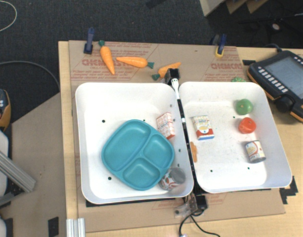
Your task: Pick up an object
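On bench, both bins (87, 132) loaded, milk carton (203, 127) right, nothing lifted; gripper state: cannot tell.

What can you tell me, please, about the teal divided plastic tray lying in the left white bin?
The teal divided plastic tray is a rounded, matte-looking plate with three moulded compartments and a raised rim. It lies flat, face up and turned at an angle, on the floor of the left white bin, towards its near side. Its compartments hold nothing. A small red-and-white carton sits at its upper right edge and a small can at its lower right corner.
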Motion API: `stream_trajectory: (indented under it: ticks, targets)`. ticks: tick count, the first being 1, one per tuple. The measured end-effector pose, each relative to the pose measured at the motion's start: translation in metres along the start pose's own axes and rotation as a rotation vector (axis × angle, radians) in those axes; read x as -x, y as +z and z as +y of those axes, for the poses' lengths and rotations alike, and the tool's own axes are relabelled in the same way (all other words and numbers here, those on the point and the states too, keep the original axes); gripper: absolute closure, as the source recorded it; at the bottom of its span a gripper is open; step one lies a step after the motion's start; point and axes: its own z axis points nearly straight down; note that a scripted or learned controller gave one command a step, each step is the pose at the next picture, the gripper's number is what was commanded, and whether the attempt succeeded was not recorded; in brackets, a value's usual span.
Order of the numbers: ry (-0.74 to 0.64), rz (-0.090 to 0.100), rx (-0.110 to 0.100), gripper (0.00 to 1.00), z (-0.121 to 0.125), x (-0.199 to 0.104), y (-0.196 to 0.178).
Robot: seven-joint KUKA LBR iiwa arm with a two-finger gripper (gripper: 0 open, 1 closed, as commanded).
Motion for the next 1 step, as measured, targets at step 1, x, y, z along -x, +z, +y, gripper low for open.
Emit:
stream_trajectory:
  ticks: [1]
  targets:
    - [-0.001, 0.010, -0.028, 1.00, 0.0290, -0.0014, 0.0799]
